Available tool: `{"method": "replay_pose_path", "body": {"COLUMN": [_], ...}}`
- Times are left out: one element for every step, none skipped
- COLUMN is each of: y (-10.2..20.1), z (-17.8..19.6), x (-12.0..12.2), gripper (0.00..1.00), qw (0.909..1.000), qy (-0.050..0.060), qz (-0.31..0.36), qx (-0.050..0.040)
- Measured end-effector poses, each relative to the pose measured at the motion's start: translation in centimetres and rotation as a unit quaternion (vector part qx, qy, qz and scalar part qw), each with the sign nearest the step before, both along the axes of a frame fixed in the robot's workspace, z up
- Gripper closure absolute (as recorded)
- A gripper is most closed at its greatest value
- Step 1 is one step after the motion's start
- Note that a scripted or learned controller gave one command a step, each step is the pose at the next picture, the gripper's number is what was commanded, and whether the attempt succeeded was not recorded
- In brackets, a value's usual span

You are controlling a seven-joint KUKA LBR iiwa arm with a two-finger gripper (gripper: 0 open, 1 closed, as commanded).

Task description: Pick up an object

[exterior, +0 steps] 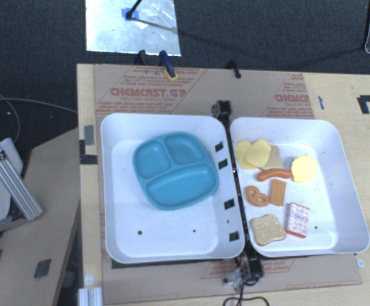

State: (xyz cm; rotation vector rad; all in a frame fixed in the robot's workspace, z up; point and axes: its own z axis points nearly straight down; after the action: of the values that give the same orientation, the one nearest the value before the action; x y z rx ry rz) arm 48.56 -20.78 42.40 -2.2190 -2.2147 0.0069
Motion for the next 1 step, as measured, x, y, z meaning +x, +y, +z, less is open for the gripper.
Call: {"method": "replay_pose_path", "body": {"y": [0.11], "z": [11.84], "x": [0.11], "gripper": [0.0], "qw": [0.9999], "qy": [-0.012], "qz": [0.003], "qx": [-0.004]}}
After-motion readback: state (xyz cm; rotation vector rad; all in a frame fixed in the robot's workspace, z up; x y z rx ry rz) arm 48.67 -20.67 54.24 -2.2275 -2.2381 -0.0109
